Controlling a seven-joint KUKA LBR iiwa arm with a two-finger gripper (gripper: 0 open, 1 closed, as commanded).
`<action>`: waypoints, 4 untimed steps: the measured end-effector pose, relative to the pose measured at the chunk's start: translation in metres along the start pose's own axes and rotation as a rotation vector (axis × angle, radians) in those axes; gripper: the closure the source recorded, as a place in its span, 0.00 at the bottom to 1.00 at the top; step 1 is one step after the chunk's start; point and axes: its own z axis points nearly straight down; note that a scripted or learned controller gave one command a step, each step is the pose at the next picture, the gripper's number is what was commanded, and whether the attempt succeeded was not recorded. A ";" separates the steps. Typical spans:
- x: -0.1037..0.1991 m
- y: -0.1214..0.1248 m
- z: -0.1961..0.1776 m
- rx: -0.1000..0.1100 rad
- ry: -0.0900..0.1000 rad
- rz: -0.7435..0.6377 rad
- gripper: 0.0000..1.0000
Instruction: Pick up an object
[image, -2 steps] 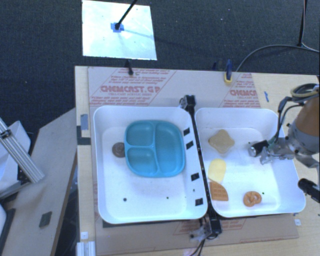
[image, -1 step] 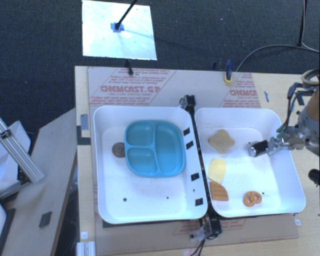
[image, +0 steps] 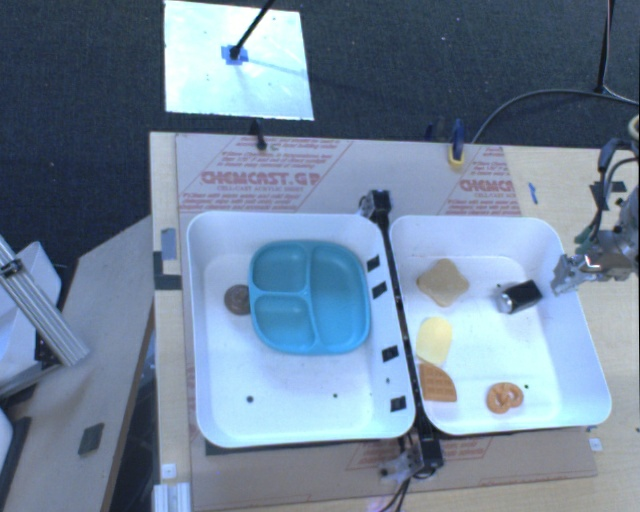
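Arm (image: 622, 215) cropped at right edge

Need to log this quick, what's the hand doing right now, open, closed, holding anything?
Hand: at the right bin's right rim; open or closed cannot be told.

Two white bins (image: 300, 425) look like smooth, slightly glossy plastic. A blue divided plate (image: 308, 298) in the left one is smooth plastic with a soft sheen. The desk (image: 110, 300) looks like pale matt wood, covered under the bins by a printed protective sheet (image: 270, 178). A small black cylinder (image: 519, 297) has a shiny metallic end. The pincer (image: 575, 272) looks like bare grey metal.
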 end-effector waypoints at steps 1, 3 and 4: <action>0.042 0.004 0.001 0.006 0.003 -0.003 1.00; 0.151 0.015 0.005 0.005 0.003 -0.003 1.00; 0.212 0.018 0.005 0.005 0.005 -0.006 1.00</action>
